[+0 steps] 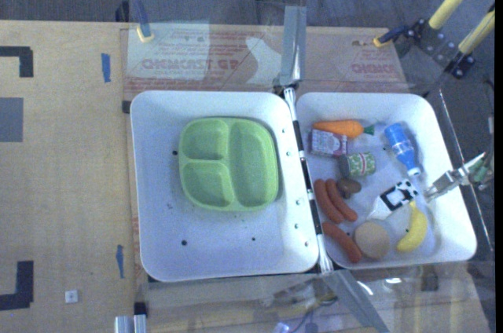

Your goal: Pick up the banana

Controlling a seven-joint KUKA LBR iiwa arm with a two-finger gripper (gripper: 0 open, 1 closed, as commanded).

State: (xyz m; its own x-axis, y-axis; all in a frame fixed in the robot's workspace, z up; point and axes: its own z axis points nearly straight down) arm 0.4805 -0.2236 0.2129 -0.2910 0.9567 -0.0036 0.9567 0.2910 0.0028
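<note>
Label text on the small can (pixel 361 164) and pink carton (pixel 328 142) is too blurry to read. The banana (pixel 414 230) lies near the right bin's (pixel 453 166) front right corner, long axis running roughly front to back, slightly curved. The gripper (pixel 440 187) hangs just beyond it by the right edge; can't tell what the claw's doing.

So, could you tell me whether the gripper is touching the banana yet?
Apart. The camera view shows the gripper above and to the right of the banana, with a strip of white bin floor visible between them.
</note>
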